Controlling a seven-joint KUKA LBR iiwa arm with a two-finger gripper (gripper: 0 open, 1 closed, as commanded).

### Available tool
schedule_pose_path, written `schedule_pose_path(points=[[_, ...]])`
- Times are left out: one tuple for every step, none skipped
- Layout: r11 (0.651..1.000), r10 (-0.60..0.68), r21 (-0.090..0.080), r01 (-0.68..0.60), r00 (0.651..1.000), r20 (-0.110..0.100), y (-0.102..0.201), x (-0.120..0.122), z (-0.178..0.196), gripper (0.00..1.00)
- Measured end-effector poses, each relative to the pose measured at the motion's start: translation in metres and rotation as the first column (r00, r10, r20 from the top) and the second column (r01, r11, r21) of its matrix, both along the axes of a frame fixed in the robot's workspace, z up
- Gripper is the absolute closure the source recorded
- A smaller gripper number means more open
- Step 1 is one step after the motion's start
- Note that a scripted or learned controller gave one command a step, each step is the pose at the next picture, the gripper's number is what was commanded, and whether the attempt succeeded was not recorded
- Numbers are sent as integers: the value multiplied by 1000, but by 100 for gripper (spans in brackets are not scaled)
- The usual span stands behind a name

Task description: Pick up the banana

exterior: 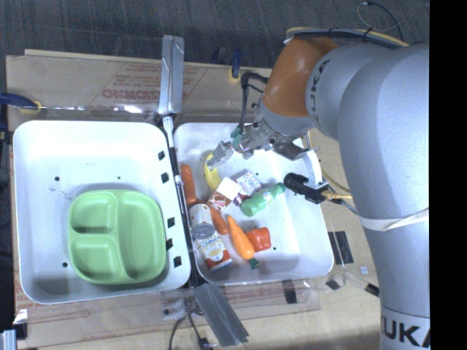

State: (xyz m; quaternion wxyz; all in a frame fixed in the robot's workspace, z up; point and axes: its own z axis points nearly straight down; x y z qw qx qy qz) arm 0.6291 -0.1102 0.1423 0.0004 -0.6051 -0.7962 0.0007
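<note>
In the camera view, the gripper (225, 152) is seen lowered into the right bin (310, 257), near its far left corner, with the grey arm (365, 108) reaching in from the right. The fingers (221, 154) appear to be spread apart, and nothing is seen held between them. The banana (211, 173) lies just below and slightly left of the fingers, close to them, against the left wall of that bin; whether it is touched cannot be told. It is judged that the approach has been made but the grasp has not: the banana rests on the bin floor, so closing on it and lifting are left to do. On the near side of the fingers, a white packet (228, 189) and a green bottle (260, 200) are seen, and further towards the front edge a can (200, 215), a carrot (239, 239), a red thing (258, 238) and a small jar (211, 250) are crowded together. A second carrot (188, 184) lies beside the banana along the wall. Well to the left of the fingers, in the left bin (44, 159), a green divided plate (117, 235) is set. The crowding beside the banana is judged a risk to a clean grip.
</note>
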Motion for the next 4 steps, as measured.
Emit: schedule_pose_path(points=[[959, 282, 2, -282, 959, -2, 9, -22, -49, 0], [979, -202, 1, 202, 979, 0, 6, 28, -51, 0], [998, -60, 1, 60, 998, -2, 17, -1, -51, 0], [998, -56, 1, 56, 998, -4, 18, -1, -41, 100]])
